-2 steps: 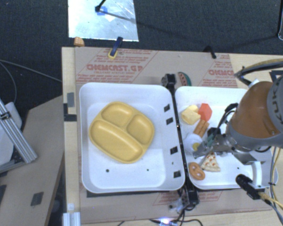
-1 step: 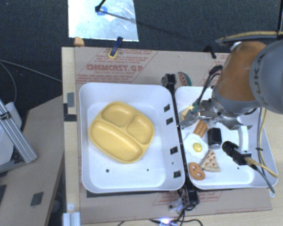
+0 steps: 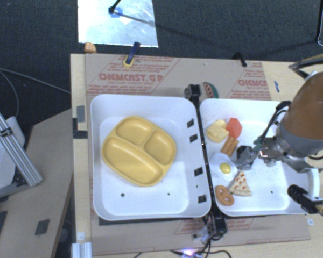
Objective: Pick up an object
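We see the dark metal pincer [image 3: 246, 157] low in the right shallow white plastic bin [image 3: 269, 198], just beside the toy food; we cannot tell how it stands. That bin holds a pale yellow cheese-like block [image 3: 217, 131], a red chunk [image 3: 234, 127], a brown sausage-like stick [image 3: 229, 145], a glossy fried egg [image 3: 224, 168], a twisted brown pretzel [image 3: 224, 195] and a triangular pizza slice [image 3: 240, 186]. The left white bin [image 3: 113, 198] holds a smooth yellow three-compartment plastic tray [image 3: 139, 150].
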